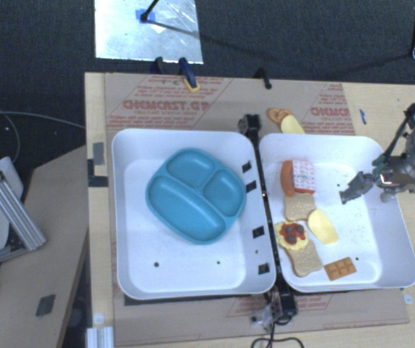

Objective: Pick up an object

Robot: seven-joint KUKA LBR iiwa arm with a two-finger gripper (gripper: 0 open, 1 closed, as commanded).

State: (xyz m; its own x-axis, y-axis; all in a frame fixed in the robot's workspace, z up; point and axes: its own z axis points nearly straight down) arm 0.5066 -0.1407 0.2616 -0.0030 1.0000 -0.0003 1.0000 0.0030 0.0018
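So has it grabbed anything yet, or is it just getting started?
Nothing looks picked up yet. The toy foods lie in the right bin: a red box, bread slices, a yellow piece and a waffle. The gripper is over that bin, to the right of the box, with nothing visibly between its fingers. The grasp and lift are left.

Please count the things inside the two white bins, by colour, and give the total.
Blue: 1, tray
Red and white: 1, box
Yellow: 1, piece
Tan: 3, bread slice, topped toast, waffle
Total: 6
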